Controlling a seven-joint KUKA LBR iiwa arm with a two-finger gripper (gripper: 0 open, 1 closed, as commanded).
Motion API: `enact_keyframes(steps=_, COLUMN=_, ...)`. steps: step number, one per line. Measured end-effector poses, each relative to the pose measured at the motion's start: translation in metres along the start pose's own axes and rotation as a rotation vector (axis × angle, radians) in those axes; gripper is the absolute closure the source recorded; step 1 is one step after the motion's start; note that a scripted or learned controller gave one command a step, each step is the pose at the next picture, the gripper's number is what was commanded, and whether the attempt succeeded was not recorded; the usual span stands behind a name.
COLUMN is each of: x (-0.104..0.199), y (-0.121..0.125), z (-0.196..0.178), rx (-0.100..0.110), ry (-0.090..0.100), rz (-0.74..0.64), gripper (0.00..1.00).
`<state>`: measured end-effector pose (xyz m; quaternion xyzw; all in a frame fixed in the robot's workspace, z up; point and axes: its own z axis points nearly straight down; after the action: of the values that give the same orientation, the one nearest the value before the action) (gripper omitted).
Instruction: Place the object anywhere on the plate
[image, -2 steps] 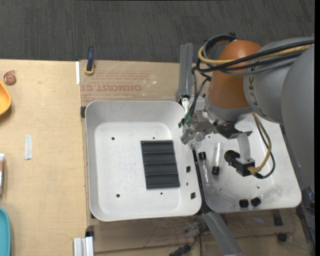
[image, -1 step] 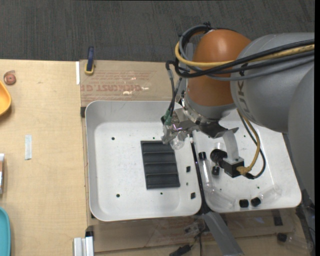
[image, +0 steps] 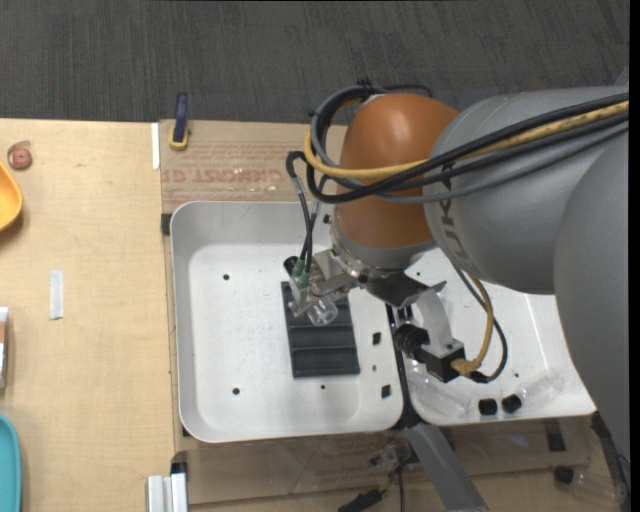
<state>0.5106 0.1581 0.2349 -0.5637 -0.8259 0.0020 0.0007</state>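
plate-like black slab under the gripper in the left bin

plate (image: 325, 345) (a dark, ribbed rectangular slab, if that is what it is) lies flat near the middle of the left bin (image: 215, 330), slightly toward that bin's right wall. white floor shows on its left, above it and below it, so there is open room on those three sides; the right side is tighter, with the wall shared by the two bins just beside it. the gripper (image: 318, 300) hangs over the slab's upper end, with something small, clear and glassy at its tip; i cannot tell whether the gripper is open or closed, or whether that clear piece is held. the grey arm (image: 540, 190) with its orange band (image: 395, 165) covers much of the right bin (image: 530, 400) and the upper right of the left bin. black and yellow cables (image: 330, 170) loop around the wrist. on the wooden surface (image: 90, 250) to the left sit a small white strip (image: 57, 296) and an orange thing (image: 8, 200) at the edge, well apart from the bins.
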Motion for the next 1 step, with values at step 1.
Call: enact_keyframes(steps=1, x=-0.0239, y=0.0204, z=-0.0145, rx=-0.002, ry=-0.001, rz=-0.174, gripper=1.0)
